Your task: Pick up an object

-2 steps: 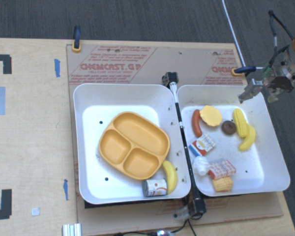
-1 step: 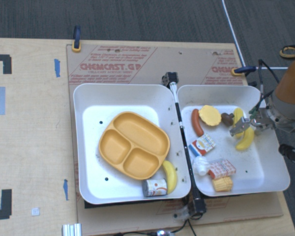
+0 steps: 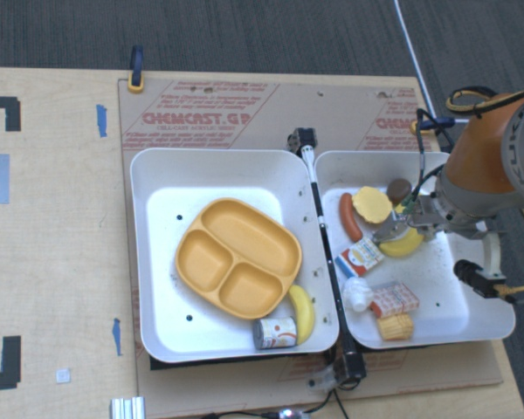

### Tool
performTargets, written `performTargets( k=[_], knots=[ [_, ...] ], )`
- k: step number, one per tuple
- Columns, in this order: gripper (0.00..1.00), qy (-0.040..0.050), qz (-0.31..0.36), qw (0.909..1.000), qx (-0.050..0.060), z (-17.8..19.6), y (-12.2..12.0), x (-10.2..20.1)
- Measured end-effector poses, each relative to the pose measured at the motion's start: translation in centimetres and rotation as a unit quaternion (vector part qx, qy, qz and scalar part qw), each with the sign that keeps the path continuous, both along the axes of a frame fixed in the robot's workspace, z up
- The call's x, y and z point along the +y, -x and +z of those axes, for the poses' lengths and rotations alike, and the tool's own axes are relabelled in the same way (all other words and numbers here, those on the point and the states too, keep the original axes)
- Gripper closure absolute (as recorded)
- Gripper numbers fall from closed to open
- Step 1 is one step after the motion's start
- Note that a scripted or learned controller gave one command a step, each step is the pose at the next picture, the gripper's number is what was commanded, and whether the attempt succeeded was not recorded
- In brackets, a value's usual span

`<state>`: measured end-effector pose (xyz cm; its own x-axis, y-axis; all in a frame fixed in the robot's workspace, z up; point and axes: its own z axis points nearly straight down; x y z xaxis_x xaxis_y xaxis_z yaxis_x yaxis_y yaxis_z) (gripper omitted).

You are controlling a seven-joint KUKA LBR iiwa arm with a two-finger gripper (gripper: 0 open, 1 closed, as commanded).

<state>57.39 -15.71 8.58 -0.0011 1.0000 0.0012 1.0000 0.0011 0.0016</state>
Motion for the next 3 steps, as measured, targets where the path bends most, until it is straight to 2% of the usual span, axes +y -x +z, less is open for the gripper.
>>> performTargets(
  k=[1, 2, 3],
  knots=[
    [0.0, 0.0002, 0.0, 1.0, 0.0, 0.0, 1.9, 3.8],
    [1.0, 0.0012, -0.001, 1.0, -0.003, 1.1, 1.7, 3.8],
    [1.0, -0.0001, 0.0, 1.0, 0.001, 9.9, 8.3, 12.5]
  ],
)
